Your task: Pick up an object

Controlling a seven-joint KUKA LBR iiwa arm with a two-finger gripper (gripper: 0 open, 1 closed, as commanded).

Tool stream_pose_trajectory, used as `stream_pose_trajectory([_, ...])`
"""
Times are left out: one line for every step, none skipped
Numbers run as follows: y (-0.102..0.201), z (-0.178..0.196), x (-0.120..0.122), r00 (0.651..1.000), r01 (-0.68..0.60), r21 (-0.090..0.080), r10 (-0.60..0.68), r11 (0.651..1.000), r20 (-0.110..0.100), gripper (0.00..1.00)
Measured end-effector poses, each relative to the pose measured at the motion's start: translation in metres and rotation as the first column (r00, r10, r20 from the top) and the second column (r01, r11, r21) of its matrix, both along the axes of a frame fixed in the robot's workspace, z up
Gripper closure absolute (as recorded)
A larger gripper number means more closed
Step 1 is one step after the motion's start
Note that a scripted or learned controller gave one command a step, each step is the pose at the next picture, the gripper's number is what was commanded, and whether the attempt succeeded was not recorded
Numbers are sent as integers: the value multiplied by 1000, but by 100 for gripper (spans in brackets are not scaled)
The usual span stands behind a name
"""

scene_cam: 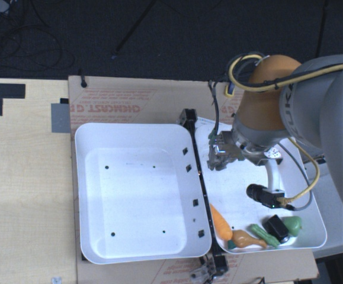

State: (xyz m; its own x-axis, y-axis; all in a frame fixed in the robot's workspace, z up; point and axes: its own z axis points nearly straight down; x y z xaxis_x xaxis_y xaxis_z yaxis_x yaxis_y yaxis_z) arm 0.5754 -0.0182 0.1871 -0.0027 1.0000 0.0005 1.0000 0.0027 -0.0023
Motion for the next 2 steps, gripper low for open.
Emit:
stream_pose_trajectory([54, 0, 0, 1000, -1, 1, 1, 1000, -1, 100])
stream_pose_trajectory([89, 0, 40, 1000, 0, 0, 0, 1000, 1, 100])
